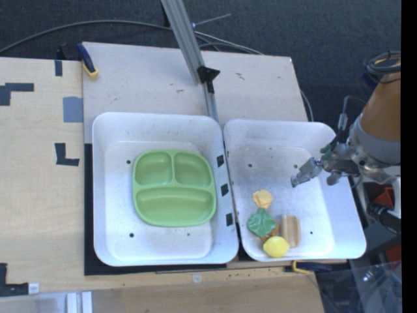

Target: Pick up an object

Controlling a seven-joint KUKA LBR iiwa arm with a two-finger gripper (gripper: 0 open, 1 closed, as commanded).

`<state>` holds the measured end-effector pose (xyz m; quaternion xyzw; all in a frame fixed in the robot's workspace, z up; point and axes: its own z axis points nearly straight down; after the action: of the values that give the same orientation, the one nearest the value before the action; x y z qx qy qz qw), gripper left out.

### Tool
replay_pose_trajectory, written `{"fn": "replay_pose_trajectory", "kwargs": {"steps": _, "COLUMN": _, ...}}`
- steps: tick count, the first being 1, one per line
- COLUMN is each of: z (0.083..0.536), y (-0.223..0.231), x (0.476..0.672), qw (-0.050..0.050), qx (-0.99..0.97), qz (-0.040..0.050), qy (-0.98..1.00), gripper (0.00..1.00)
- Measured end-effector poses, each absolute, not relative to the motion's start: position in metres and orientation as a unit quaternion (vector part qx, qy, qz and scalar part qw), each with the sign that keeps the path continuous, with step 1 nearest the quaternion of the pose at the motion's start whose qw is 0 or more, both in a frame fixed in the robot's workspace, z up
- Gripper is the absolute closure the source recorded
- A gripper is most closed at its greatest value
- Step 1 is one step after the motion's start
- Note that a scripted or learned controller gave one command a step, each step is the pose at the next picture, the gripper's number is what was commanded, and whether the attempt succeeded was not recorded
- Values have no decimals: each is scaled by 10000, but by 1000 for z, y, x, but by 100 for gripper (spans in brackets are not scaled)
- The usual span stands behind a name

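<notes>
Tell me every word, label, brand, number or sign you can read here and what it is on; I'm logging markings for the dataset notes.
None can be read.
The green divided plate, the two white bins, the toy foods and the gripper show no lettering.
The dark tape pieces on the bench are plain shapes, not characters.

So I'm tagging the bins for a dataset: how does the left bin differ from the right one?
The left bin holds one thing, a green divided plate lying flat near its middle. The right bin holds several small items bunched at its near edge: a yellow lemon, a green leafy piece and others. The gripper hangs over the right bin, not the left. Both bins are shallow and white.
</notes>
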<state>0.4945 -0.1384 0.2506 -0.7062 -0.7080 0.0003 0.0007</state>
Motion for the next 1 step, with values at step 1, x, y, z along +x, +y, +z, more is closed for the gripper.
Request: {"fn": "replay_pose_trajectory", "kwargs": {"steps": 1, "z": 251, "y": -138, "x": 494, "qw": 9, "qx": -7062, "qz": 3, "qy": -7080, "gripper": 0}}
